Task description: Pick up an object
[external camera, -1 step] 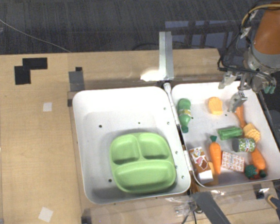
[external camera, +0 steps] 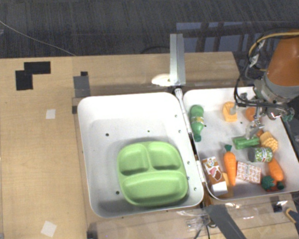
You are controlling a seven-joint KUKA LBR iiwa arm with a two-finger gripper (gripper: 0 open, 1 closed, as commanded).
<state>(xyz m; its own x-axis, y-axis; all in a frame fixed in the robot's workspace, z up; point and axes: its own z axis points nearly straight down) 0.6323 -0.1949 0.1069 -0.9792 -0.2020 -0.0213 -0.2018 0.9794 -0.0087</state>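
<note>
The right bin [external camera: 295, 181] holds several toy foods: a green bottle [external camera: 196, 120], a yellow piece [external camera: 230, 112], a small green cylinder [external camera: 246, 143], a corn cob [external camera: 269, 141], a can [external camera: 263, 155], two carrots [external camera: 230, 164] [external camera: 275, 170], a snack box [external camera: 212, 169] and a red-and-white packet [external camera: 248, 171]. My gripper [external camera: 254, 128] hangs low over the bin's upper right part, just above the green cylinder and beside the corn cob. Nothing is seen held in it. The arm's orange band [external camera: 289, 65] covers the bin's far right corner.
The left bin [external camera: 95, 121] holds a green divided plate [external camera: 151, 173] at its front. A metal post [external camera: 177, 59] stands behind the wall between the bins. A broccoli piece [external camera: 269, 183] and a white block [external camera: 219, 186] lie by the right bin's front wall.
</note>
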